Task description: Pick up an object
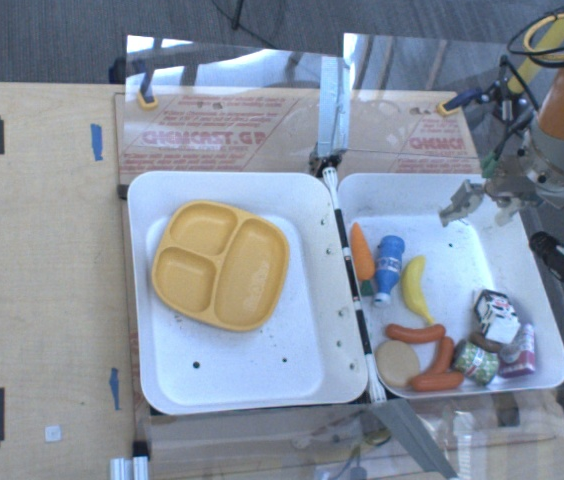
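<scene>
Two white bins side by side. Left bin (162,368): yellow divided plate (221,265). Right bin (462,258): carrot (362,252), blue bottle (389,265), banana (417,288), sausages (427,353) near front. Gripper (482,206) over back right corner, fingers spread, nothing held.

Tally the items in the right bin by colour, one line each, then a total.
Orange: 1, carrot
Blue: 1, bottle
Yellow: 1, banana
Red: 2, sausages
Tan: 1, round cookie
Mixed colours: 3 packages
Total: 9
</scene>
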### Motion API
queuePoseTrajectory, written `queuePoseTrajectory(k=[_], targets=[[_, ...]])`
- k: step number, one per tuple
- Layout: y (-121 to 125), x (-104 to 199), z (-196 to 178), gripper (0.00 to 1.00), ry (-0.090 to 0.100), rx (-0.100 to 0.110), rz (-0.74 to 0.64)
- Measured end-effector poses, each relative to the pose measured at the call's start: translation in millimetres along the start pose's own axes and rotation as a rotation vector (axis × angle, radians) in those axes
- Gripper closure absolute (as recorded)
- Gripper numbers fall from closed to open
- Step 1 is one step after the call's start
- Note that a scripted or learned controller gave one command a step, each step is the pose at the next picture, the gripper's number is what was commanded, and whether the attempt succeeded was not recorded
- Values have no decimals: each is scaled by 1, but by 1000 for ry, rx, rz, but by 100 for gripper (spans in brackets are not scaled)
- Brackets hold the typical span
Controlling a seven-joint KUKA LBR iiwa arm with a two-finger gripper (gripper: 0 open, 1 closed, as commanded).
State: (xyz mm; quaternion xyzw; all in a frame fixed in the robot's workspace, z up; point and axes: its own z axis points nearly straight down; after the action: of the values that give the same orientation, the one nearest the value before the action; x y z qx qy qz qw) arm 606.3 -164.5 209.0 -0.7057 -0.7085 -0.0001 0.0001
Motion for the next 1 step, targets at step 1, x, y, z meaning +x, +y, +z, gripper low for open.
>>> queuePoseTrajectory(k=[1], targets=[[61,26,103,0,-1,0,183]])
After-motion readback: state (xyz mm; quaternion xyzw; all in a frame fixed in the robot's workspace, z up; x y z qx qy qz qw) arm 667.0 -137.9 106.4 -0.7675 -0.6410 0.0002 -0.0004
